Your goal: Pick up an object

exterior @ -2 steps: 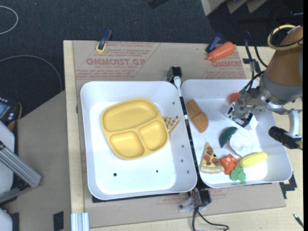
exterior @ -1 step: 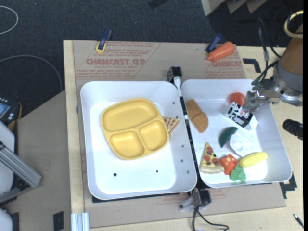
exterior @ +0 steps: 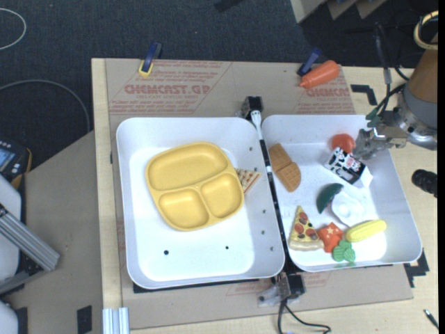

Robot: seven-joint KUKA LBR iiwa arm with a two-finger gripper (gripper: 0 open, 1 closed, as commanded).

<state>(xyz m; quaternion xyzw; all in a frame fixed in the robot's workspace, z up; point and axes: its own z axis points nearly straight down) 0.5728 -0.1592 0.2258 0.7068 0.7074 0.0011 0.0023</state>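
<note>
Overhead, the grey arm [exterior: 417,110] reaches in from the right, wrist angled down over the right bin [exterior: 403,207], its jaws low beside a black-and-white cow toy [exterior: 346,165] and a red tomato [exterior: 341,142]; whether they are clenched or released cannot be told. Nearby lie a bread slice [exterior: 284,166], pizza slice [exterior: 303,229] and corn cob [exterior: 366,229]. A yellow divided plate [exterior: 193,184] sits in the left bin [exterior: 132,207].
</note>
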